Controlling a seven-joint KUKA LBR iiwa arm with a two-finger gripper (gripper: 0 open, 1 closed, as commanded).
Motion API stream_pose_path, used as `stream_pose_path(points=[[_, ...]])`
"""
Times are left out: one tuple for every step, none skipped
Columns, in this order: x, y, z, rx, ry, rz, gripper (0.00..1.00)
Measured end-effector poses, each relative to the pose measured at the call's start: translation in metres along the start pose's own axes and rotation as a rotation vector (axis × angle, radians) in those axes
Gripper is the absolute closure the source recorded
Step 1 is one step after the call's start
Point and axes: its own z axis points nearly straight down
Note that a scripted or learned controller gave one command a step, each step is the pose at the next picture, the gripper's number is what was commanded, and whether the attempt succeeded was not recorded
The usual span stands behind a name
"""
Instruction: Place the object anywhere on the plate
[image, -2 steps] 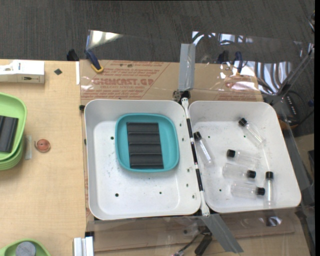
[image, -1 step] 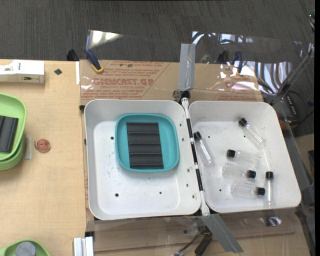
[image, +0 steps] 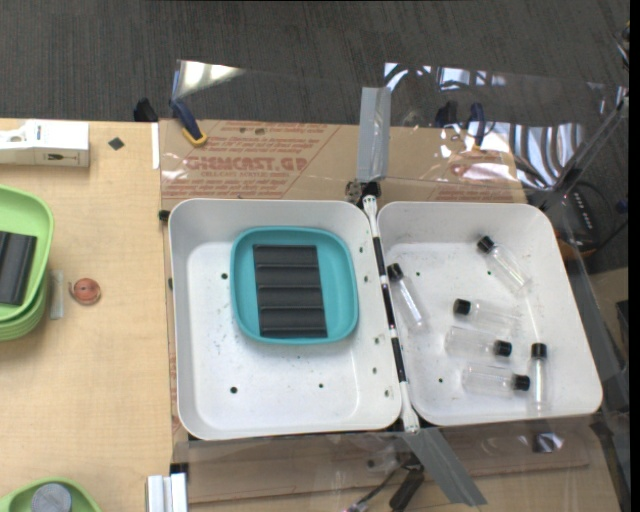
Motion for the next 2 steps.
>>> stream_pose_path(points=[[0.0014,-0.0004,-0.0018,-0.001,0.003,-0.006,0.00],[-0.0064,-0.0016,-0.0003,0.000,0.000,-0.002,0.00]])
